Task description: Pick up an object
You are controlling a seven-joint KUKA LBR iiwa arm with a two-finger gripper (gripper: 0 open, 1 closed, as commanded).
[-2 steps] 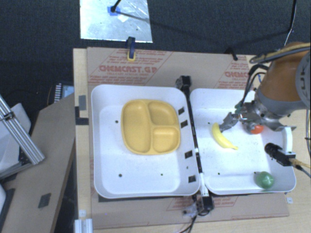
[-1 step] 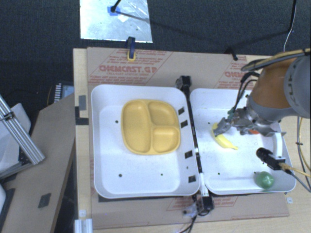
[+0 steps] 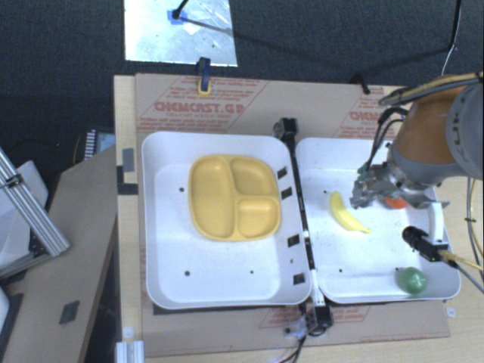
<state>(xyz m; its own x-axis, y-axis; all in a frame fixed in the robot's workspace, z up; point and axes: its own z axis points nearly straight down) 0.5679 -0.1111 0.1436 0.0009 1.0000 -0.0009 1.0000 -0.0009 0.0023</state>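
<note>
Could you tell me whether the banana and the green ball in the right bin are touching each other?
Apart. The camera view shows bare white bin floor between the banana and the green ball.

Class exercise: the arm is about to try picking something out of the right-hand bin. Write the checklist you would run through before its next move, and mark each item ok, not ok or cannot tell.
1. Target present: banana lies in the right bin: ok.
2. Gripper near the banana, just to its right: ok.
3. Banana apart from the green ball: ok.
4. Orange thing under the wrist identified: cannot tell.
5. Finger opening: cannot tell.
6. Yellow divided plate in the left bin, out of the way: ok.
</note>
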